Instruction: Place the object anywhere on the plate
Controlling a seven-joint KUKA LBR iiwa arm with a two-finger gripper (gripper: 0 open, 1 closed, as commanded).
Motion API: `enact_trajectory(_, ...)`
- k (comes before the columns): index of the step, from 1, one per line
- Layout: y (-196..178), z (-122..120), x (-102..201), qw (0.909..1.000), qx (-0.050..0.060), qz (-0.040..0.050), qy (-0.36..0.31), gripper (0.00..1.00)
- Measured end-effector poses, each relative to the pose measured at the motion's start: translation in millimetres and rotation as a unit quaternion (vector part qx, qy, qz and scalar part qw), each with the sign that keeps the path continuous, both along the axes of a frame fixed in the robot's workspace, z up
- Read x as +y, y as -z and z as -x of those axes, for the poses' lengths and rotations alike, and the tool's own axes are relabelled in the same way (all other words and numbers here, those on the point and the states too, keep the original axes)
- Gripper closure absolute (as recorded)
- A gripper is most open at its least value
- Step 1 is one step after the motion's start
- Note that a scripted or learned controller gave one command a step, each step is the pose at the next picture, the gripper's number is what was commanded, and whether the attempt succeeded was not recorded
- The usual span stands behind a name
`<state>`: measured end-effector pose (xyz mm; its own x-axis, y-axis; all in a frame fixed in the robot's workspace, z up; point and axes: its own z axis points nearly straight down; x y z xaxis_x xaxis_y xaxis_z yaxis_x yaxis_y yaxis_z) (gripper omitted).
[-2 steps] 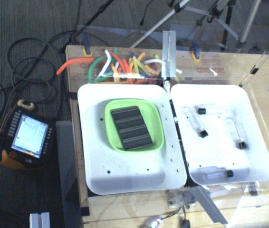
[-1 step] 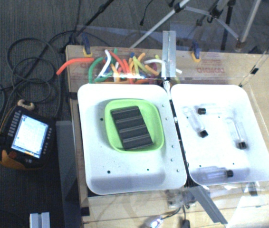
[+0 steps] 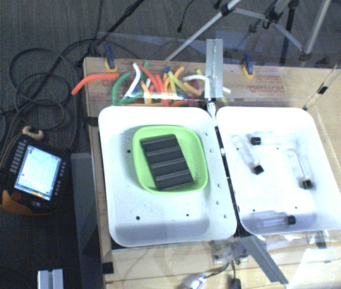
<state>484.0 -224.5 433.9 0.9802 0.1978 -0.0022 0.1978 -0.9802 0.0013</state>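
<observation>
Camera view: dark block on green plate, left bin.

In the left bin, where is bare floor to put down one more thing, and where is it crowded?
In the left bin, the widest bare patch lies between the green plate and the near wall. A narrower strip runs left of the plate. The plate itself is crowded: the dark ridged block covers most of it. The right bin holds scattered clear tubes.

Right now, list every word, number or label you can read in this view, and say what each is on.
None can be read.
Red print on the board behind the bins: too blurred.
Lit screen of the handheld pendant on the floor: too small.
</observation>
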Motion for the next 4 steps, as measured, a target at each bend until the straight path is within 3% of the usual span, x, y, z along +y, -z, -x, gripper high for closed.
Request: enact_trajectory(4,0.0,-0.3,0.7,1.0,0.0,0.0004,-0.001,0.0)
